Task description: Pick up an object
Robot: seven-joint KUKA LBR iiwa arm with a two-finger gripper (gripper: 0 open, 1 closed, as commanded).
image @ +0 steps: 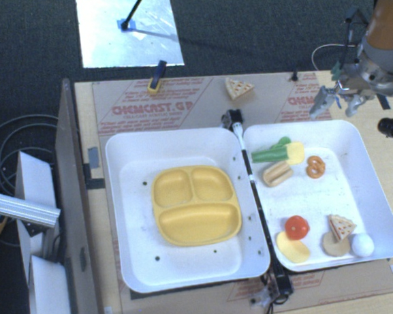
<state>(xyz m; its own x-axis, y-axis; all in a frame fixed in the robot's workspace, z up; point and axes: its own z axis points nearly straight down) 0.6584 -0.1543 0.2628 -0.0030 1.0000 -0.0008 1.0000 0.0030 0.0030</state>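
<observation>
Toy foods in right bin [369, 172]: corn [278, 152], pretzel [315, 167], tomato [297, 227], white egg [362, 244]

You have even, fairly bright overhead light, so the two white bins [182, 147] read nearly blown out, with only faint shading inside their walls. The silver sheet [129, 29] at the top throws pale glare. Shadows under the yellow tray [195, 204] and the toy food are short and soft. Your picture is low in resolution and slightly soft throughout; the arm [384, 30] at the upper right looks blurred, and the dark floor [10, 60] loses detail.
</observation>
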